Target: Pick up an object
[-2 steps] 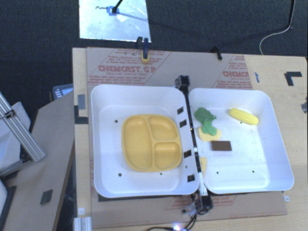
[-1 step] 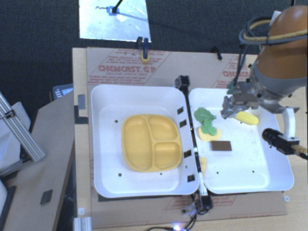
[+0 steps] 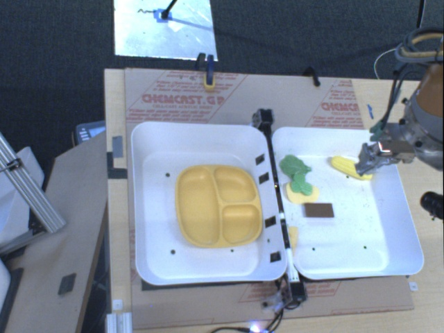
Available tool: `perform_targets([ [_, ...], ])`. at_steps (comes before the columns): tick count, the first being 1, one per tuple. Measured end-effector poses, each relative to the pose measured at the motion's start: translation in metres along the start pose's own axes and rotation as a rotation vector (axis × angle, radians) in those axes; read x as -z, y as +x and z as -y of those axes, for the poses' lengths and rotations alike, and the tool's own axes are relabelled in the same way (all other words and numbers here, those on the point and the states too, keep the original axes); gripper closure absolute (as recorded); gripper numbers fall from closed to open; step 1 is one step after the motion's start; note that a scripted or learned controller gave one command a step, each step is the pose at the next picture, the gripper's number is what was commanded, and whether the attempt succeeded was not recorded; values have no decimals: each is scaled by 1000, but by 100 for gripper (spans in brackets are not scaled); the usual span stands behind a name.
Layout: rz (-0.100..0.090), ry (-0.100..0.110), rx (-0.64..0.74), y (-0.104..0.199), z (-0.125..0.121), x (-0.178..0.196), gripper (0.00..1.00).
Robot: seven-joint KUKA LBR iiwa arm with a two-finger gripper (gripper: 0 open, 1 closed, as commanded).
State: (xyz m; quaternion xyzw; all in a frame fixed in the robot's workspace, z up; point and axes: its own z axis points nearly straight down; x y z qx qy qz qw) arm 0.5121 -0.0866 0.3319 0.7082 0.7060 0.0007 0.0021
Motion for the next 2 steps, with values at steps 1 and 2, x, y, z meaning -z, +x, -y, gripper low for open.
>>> perform_targets([
  [1,4,-2,-4,-94,3,29,100],
  [2,5,-11,3,-116,3,132,100],
])
